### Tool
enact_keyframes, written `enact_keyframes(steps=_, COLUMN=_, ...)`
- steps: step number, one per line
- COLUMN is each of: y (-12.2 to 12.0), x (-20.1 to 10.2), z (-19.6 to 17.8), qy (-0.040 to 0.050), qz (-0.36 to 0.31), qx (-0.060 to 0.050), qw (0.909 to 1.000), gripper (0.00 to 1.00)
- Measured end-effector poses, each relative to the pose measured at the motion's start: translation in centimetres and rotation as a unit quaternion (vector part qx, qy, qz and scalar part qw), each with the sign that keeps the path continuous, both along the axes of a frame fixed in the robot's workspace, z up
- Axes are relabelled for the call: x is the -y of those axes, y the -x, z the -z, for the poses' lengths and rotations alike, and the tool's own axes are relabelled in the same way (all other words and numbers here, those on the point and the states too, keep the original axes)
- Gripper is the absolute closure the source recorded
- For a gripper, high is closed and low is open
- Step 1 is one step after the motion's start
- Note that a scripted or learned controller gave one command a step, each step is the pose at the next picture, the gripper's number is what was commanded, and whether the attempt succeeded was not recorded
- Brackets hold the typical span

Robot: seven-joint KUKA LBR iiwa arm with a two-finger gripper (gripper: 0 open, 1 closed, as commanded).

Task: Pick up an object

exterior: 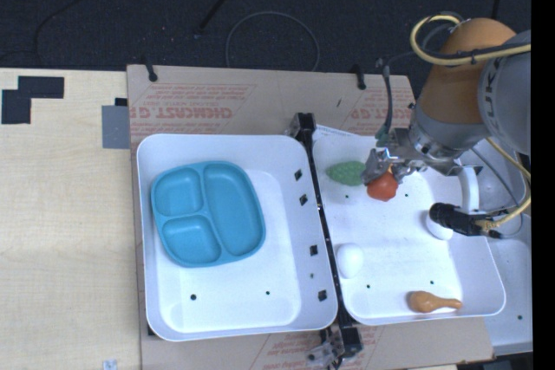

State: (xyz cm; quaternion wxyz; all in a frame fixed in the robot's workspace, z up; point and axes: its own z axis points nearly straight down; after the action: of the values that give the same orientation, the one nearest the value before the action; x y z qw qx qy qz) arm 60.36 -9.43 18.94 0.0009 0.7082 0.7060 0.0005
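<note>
Camera view, object: small red piece (pixel 382 187), rounded, between my jaws (pixel 382 175)
Jaws: closed on it
Right bin (pixel 486 273): green piece (pixel 346 172) beside it
Left bin (pixel 286 290): blue tray (pixel 208 213)

In the right bin (pixel 486 290) the gripper (pixel 384 169) grips a red object (pixel 381 188) beside a green piece (pixel 347 173). A white ball (pixel 349 259) and tan drumstick (pixel 434 301) lie lower. The left bin (pixel 225 308) holds a blue divided plate (pixel 208 212).
</note>
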Motion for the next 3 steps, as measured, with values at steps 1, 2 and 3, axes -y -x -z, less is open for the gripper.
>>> enact_keyframes(steps=1, y=-0.2, x=0.0, z=-6.4, qy=0.0001, qz=-0.002, qx=0.001, qw=1.0, gripper=1.0)
enact_keyframes(steps=2, y=1.6, x=-4.9, z=-4.8, qy=-0.001, qz=-0.003, qx=-0.004, qw=1.0, gripper=1.0)
enact_keyframes(steps=3, y=3.1, x=-9.6, z=-5.5, qy=-0.0013, qz=-0.004, qx=-0.003, qw=1.0, gripper=1.0)
